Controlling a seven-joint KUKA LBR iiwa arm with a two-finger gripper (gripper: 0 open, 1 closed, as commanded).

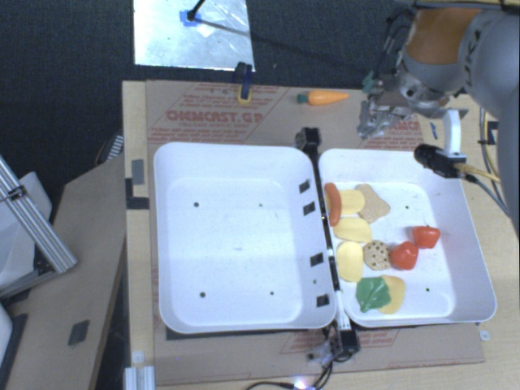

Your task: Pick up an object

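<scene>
Brown cardboard over the tabletop, printed in red, carrying two white bins side by side. Left bin nearer the middle of the view, right bin touching it along a black-clipped seam. Grey arm with its orange band reaching in at upper right, over the far right corner. Silvery foil sheet lying on the dark floor beyond the tabletop.

Gripper hanging over bare cardboard just beyond the right bin's far rim, blurred, too unclear to tell whether spread or closed; nothing visible in its grasp.

Clustered in the left half of the right bin, all the toy foods: three pale yellow pieces in a column, a tan bread-like slice, a green leafy piece overlapping a yellow one near the front rim, two red pieces close together, an orange-red sausage against the seam, a speckled cookie. Apart from these, an orange carrot on the cardboard left of the gripper.
</scene>
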